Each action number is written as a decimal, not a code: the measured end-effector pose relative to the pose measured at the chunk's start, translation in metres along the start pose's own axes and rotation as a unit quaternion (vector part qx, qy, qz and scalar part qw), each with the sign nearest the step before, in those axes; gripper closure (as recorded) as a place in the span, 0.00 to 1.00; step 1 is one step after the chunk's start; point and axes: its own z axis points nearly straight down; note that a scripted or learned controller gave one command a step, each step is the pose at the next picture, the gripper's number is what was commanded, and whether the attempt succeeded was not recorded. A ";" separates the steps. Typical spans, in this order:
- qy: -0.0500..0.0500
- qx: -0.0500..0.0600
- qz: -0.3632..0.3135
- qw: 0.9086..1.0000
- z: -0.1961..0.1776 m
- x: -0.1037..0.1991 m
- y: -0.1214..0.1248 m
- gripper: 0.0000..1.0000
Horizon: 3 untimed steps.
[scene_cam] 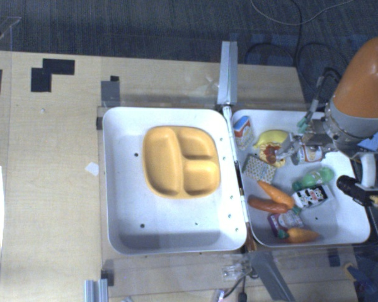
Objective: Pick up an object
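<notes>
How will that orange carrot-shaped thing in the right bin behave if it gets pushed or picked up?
The carrot-shaped piece looks smooth and tapered, so it may slip from a pinch. It lies flat, slanted, touching a reddish sausage-like piece; a push would probably roll it or nudge that neighbour. It looks like light plastic.

We have one fixed camera above the bench (44, 168), looking down at a slant. Both white bins sit in frame side by side: left bin (123, 231) near centre, right bin (359, 231) toward the right edge. Far side of the bench and a strip of dark carpet (145, 11) fill the top. We sit fairly far back, so small items read coarse. The arm (365, 87) enters from the right. There's no second view to overlap with
</notes>
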 end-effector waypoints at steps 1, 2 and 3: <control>0.000 0.000 -0.072 0.997 0.060 -0.008 -0.068 0.00; -0.006 -0.016 -0.196 0.980 0.122 0.013 -0.040 0.00; -0.007 -0.019 -0.196 0.980 0.111 0.013 -0.038 1.00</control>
